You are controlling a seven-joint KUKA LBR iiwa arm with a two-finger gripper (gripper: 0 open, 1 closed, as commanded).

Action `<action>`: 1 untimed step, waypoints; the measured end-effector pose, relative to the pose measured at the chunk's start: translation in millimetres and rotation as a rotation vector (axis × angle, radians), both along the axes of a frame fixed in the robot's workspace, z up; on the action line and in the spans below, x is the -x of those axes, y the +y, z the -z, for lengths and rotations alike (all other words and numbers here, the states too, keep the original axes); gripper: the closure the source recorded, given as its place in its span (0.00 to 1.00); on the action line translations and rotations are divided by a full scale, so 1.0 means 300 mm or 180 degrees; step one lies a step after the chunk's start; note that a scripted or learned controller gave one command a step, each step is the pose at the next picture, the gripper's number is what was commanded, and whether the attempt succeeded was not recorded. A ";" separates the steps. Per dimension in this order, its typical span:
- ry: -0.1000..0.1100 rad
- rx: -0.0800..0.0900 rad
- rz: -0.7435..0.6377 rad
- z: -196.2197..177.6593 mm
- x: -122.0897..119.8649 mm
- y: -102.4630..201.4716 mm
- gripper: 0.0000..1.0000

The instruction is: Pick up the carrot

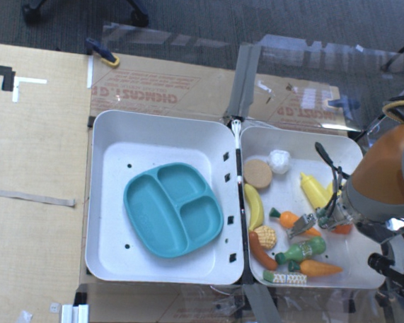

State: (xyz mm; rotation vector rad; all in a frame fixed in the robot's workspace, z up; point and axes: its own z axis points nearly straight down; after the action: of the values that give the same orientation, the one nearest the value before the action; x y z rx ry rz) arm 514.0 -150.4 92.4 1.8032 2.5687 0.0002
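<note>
A long orange carrot lies near the front of the right bin, beside a green bottle-shaped toy. A shorter orange piece with a green tip lies just left of the gripper. The gripper hangs low over the middle of this bin, its metal tip touching or just above that orange piece. It stands behind the long carrot, apart from it. The grey arm with its orange band comes in from the right and hides part of the bin's right side.
The right bin also holds a banana, a corn cob, a red sausage, a yellow toy, a tan disc and a white ball. A teal divided plate lies in the left bin.
</note>
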 end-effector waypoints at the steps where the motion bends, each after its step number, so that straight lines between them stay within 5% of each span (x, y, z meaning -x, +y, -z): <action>1: 0.0010 -0.0001 0.0506 0.002 -0.055 0.165 0.00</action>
State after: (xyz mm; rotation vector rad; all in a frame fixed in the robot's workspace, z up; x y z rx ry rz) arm 530.5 -100.8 91.6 2.0032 2.4194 -0.0025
